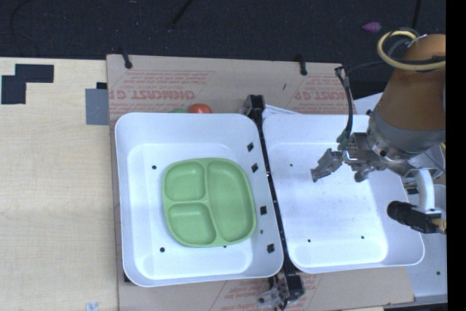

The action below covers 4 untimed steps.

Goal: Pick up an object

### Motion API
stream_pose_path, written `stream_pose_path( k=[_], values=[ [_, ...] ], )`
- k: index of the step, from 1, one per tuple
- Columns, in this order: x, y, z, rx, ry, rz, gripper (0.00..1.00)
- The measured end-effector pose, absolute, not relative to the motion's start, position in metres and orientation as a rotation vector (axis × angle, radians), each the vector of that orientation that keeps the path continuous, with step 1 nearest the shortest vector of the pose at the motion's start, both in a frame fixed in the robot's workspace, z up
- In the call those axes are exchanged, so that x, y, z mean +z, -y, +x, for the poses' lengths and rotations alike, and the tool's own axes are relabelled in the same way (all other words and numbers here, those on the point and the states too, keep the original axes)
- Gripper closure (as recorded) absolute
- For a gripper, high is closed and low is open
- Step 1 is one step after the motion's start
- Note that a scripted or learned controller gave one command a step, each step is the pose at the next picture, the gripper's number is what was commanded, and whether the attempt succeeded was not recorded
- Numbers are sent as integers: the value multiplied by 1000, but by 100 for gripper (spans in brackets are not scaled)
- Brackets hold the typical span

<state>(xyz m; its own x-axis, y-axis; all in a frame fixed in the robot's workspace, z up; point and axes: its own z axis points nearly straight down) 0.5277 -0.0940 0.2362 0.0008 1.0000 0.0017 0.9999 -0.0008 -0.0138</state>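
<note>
A light green plate [208,201] with three compartments lies flat in the left white bin [138,156]. Behind that bin's far rim a small red-orange object [199,109] rests on the cardboard, with a bit of green beside it. My gripper [342,167] hangs over the upper middle of the right white bin [328,247], well to the right of the plate. Its grey fingers [325,165] stand open, and nothing shows between them.
A black divider with clips [263,186] runs between the two bins. The orange-banded wrist and cables [411,98] rise over the right bin's far right side. Wooden bench [51,193] lies to the left, with cardboard under the bins.
</note>
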Motion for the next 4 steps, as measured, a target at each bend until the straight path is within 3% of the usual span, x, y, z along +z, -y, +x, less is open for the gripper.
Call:
stream_pose_path(
  k=[1,4],
  values=[
    [242,94,530,2,2221,-2220,0],
    [86,104,518,4,2218,-2219,0]
  ],
)
